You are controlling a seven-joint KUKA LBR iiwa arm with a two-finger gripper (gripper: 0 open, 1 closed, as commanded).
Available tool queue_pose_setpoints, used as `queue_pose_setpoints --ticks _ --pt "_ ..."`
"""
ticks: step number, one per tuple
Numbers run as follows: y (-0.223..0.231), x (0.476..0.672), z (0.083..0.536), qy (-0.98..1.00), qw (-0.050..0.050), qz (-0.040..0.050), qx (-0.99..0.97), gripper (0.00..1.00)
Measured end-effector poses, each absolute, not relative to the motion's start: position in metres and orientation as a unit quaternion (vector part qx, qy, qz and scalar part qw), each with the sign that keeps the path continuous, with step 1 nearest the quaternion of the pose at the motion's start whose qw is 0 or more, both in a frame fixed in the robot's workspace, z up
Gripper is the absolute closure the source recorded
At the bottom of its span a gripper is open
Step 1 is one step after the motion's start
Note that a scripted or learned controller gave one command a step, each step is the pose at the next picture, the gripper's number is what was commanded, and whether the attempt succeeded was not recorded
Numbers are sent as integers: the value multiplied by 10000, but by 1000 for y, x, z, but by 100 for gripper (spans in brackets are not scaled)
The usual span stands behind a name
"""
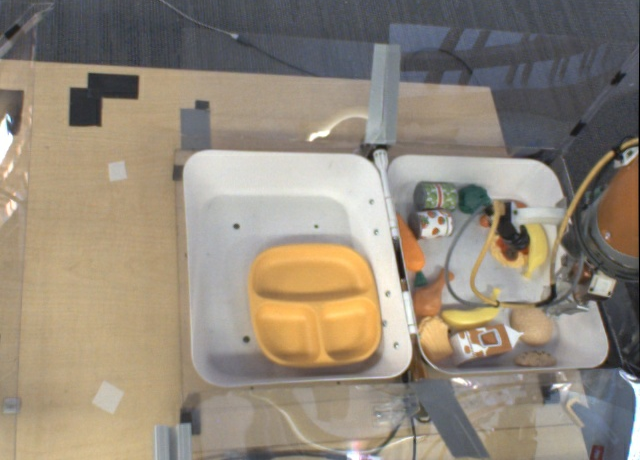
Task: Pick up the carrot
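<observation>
Carrot, an orange tapered toy [407, 244], lies along the nine o'clock wall of the right shallow white bin [560, 183], at twelve o'clock of an orange pear-shaped toy [429, 295]. The grey metal gripper [577, 295] hangs at the bin's four o'clock side, well apart from the carrot; whether it is open or closed cannot be told.

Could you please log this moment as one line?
carrot: right bin, by left wall, not held | gripper: over bin's right edge
</observation>
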State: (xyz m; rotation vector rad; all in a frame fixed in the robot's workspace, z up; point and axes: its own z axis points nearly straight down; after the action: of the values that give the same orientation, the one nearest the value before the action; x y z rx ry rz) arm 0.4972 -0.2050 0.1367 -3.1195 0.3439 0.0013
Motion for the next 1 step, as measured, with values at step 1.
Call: queue_pose_setpoints --ticks 1 --pt "-206 496 194 998 7 -41 -9950 100"
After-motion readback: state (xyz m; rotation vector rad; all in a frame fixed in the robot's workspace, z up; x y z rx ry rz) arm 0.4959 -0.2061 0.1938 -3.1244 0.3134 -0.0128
